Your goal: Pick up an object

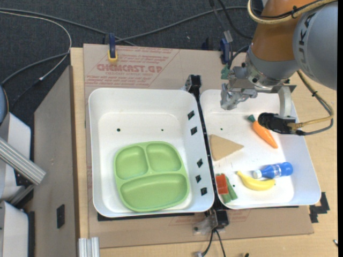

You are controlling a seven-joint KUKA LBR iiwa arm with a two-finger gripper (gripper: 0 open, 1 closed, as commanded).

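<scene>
**Pincer above the right bin's far end**

On your left, the left bin [102, 143] holds a green divided plate [152, 174]. In the right bin [305, 189] lie a tan wedge [224, 146], a red-green block [224, 187], a banana [255, 182], a carrot [263, 133] and a blue bottle [274, 171]. The pincer [233, 98] hangs over the far left corner, grasping nothing; whether it is released or clenched you cannot tell.

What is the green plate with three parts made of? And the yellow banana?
The light green divided plate looks like smooth moulded plastic: even colour, soft sheen, rounded ridges. The small yellow banana is probably a plastic toy, uniformly bright and slightly glossy, though real fruit cannot be ruled out.
</scene>
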